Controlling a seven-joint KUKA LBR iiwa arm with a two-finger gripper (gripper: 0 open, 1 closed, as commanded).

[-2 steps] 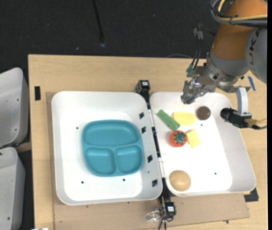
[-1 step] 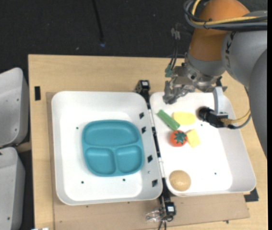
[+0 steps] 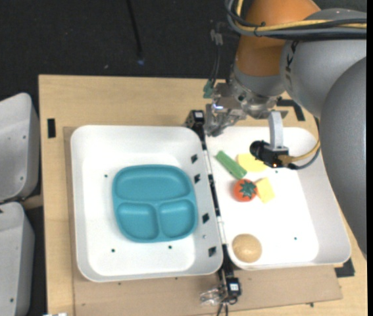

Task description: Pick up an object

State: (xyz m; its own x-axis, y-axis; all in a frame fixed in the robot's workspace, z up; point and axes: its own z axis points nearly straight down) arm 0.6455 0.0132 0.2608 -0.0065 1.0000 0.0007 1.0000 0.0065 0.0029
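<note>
The right bin [image 3: 304, 236] holds several small items. A green stick [image 3: 231, 164] lies beside a yellow piece [image 3: 252, 162] near the bin's middle. Just in front of them sit a red tomato [image 3: 243, 189] and a second yellow piece [image 3: 264, 191]. A tan round ball [image 3: 247, 247] rests in the near left corner. My gripper [image 3: 216, 122] hangs over the far left corner of the right bin, above and behind the green stick. Nothing shows in its grasp.
The left bin [image 3: 94, 242] holds a teal divided plate [image 3: 154, 201] at its middle. A ridge with black clips [image 3: 210, 196] separates the two bins. The grey arm and its orange band [image 3: 275, 18] fill the upper right, with a black cable unit [image 3: 269, 153] hanging over the right bin.
</note>
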